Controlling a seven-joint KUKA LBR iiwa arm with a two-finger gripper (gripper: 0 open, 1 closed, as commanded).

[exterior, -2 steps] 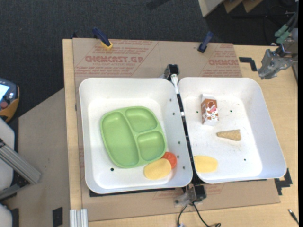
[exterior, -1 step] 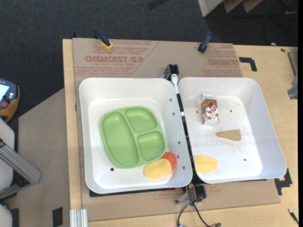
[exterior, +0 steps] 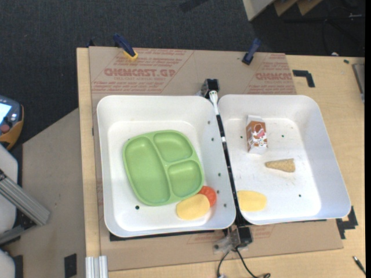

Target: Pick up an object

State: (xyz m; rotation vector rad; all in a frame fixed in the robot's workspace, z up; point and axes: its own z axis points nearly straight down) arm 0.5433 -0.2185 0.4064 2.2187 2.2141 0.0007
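**White bins side by side, six things inside**

Set on a cardboard-covered worktop (exterior: 185, 68), with the left bin (exterior: 107, 155) and right bin (exterior: 327, 155) touching along their inner rims.

In the left bin:
- Lying flat near the middle, a green plate (exterior: 162, 167) with three compartments: one long at the left, two smaller at the right.
- Just off the plate's near right corner, a yellow lump (exterior: 192, 208), touching or nearly touching the plate's edge.
- Tucked against that lump's upper right side, a small orange ball (exterior: 209, 195), close to the bin's right wall.

In the right bin:
- Towards the far left, a small carton (exterior: 256, 135), brown and white with red print; cannot tell whether upright or on its side.
- Nearer and a little to the right, well apart from the carton, a tan wedge (exterior: 281, 165), lying flat.
- At the near left corner, a flat yellow piece (exterior: 251, 200), close to the dividing rims.

Clipped to the cardboard's far edge, two blue clamps (exterior: 125, 46), one above each bin.
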